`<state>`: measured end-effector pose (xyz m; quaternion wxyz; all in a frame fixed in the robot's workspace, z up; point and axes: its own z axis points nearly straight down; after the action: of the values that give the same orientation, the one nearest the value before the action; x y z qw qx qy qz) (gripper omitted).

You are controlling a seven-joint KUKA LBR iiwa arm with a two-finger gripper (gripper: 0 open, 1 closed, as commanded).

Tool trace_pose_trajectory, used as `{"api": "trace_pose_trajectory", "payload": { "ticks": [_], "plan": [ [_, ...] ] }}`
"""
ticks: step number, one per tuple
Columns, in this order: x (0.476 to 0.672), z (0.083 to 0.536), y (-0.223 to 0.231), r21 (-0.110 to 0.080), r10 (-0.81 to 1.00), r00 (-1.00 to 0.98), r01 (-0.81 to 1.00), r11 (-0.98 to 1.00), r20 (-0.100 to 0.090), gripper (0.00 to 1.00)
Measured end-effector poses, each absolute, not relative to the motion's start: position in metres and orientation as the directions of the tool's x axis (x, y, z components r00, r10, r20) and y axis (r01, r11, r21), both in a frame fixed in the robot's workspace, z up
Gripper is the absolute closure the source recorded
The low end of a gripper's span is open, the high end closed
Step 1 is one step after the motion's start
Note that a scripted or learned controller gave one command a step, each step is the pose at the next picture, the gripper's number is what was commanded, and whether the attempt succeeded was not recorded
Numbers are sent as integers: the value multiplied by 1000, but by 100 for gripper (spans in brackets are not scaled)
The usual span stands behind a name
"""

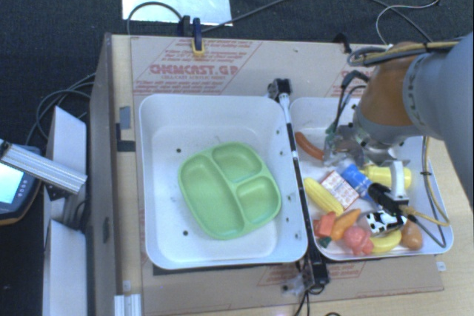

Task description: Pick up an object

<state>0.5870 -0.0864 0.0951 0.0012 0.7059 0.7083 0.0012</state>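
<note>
Grey two-finger gripper (342,152) low in right shallow white bin (437,192), grip state can't tell. At its 9 o'clock, just beside: red-orange sausage-shaped toy (308,146). At 5 o'clock: blue-capped bottle (357,178), red/white packet (340,187), yellow corn cob (323,196). Left white bin (159,129) w/ green divided plastic plate (229,189).
</note>
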Motion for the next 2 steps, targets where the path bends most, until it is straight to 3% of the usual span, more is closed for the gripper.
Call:
{"api": "trace_pose_trajectory", "payload": {
  "ticks": [1,2],
  "plan": [
    [587,95,-86,4,1000,-3,1000,3,0,0],
    [559,84,-107,0,1000,-1,1000,1,0,0]
  ]
}}
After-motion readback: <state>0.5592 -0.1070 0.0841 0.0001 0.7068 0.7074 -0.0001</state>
